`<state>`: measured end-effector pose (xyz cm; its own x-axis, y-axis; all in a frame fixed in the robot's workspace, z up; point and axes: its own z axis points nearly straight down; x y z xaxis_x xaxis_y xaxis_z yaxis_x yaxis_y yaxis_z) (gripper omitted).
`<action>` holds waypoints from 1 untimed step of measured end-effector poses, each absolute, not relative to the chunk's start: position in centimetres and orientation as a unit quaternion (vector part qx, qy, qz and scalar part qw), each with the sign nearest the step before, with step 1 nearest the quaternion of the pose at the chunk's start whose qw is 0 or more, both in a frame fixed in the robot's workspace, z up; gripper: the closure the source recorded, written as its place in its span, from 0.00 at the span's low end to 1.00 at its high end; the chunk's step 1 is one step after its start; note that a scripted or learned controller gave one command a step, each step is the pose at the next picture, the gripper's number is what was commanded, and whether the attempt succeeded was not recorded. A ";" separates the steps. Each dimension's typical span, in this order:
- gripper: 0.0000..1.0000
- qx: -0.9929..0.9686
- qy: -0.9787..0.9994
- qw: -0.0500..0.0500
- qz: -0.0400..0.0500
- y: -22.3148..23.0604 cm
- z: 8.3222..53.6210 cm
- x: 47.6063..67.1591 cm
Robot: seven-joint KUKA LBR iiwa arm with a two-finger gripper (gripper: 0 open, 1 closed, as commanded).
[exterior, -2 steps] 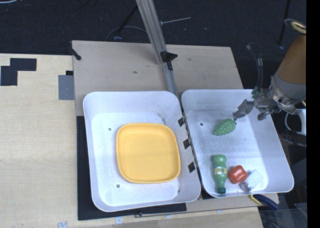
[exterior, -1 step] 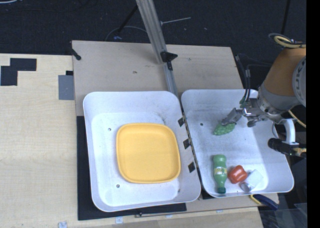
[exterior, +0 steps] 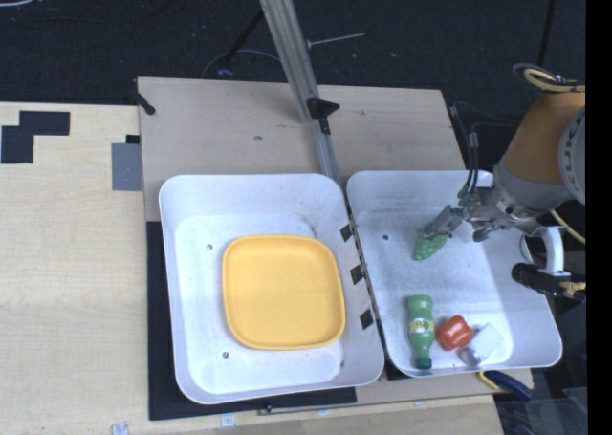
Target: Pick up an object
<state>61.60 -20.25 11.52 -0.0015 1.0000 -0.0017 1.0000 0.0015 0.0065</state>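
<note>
A small green object [exterior: 429, 246], too small to name, lies in the right bin [exterior: 402, 204], in its upper middle. The gripper [exterior: 442, 228] sits just above and against it, but whether its fingers are apart or together cannot be told. Near that bin's front edge lie a green bottle [exterior: 419, 330] and, just right of it, a red object [exterior: 454, 332]. The left bin [exterior: 191, 204] holds 1 yellow square plate [exterior: 284, 291].
</note>
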 end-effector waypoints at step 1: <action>1.00 0.707 0.708 0.003 0.002 -20.3 12.5 61.6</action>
